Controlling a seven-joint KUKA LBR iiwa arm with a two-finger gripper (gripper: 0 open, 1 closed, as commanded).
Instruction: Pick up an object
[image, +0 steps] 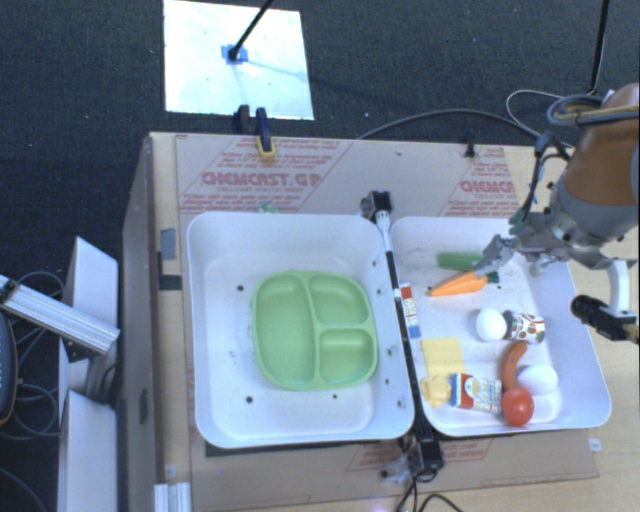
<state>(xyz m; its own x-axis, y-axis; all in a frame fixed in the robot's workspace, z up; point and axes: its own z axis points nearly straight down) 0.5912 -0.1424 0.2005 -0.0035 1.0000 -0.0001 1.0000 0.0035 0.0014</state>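
- While I watch from the overhead camera, my arm (600, 165) reaches in from the right, its orange band above a grey wrist, and the gripper (497, 255) sits low over the far part of the right bin (590, 372).
- I cannot tell from this angle whether the gripper is released or clenched; nothing is visibly held in it.
- Just beside the gripper tip lies an orange carrot (459, 285), pointing left, with a green vegetable (459, 260) just behind it.
- Nearer the middle of that bin I see a white egg (490, 324) touching a small patterned carton (526, 327).
- Below those lie a reddish sausage (513, 363), a second white egg (538, 379) and a red tomato (517, 407), close together at the near right corner.
- A yellow slice of cheese (442, 355) lies flat toward the bin's left side, with a small printed package (471, 392) just in front of it.
- The left bin (215, 300) holds a light green divided plate (314, 329), lying flat near its centre.
- Both bins sit side by side on a brown board (300, 175) with red lettering.
- A white sheet (235, 60) lies on the dark floor beyond the bench.
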